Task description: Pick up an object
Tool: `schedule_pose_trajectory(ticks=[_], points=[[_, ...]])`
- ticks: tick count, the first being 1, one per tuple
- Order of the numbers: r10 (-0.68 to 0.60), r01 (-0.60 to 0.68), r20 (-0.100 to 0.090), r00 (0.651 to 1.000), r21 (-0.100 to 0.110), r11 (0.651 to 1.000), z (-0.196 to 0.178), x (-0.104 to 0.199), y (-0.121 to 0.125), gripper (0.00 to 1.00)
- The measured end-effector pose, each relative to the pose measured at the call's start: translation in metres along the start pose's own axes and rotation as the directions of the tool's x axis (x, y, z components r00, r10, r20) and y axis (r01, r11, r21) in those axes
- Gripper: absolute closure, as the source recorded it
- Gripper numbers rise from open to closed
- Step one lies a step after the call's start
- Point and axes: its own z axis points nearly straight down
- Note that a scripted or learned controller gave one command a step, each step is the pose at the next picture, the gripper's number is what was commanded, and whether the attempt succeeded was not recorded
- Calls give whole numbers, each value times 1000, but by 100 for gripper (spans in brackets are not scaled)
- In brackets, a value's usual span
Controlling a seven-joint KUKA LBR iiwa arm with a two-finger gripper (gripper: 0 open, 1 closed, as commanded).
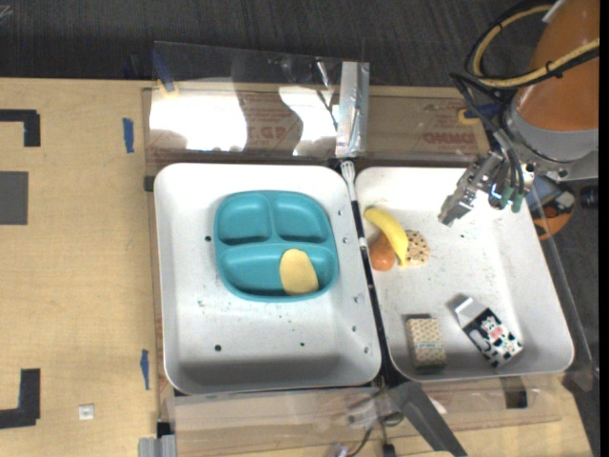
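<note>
Two shallow white bins sit side by side in the middle of the frame. The left bin holds a teal divided plate with a yellow oval object resting in its lower right compartment. In the right bin, a banana lies near the upper left, touching an orange round object below it and a small speckled piece to its right. Lower down sit a tan speckled block and, just right of it, a black-and-white carton with a cow-like pattern; its print is too small to read. The gripper hovers over the upper right of this bin, apart from every object, with nothing between its fingers; how far they are spread cannot be told. Reversed lettering on the cardboard above the bins is faint and unreadable.
</note>
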Motion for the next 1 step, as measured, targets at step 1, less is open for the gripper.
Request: schedule_pose_trajectory(ticks=[1], points=[[0,0,-2,1000,1,1000,1,0,0,0]])
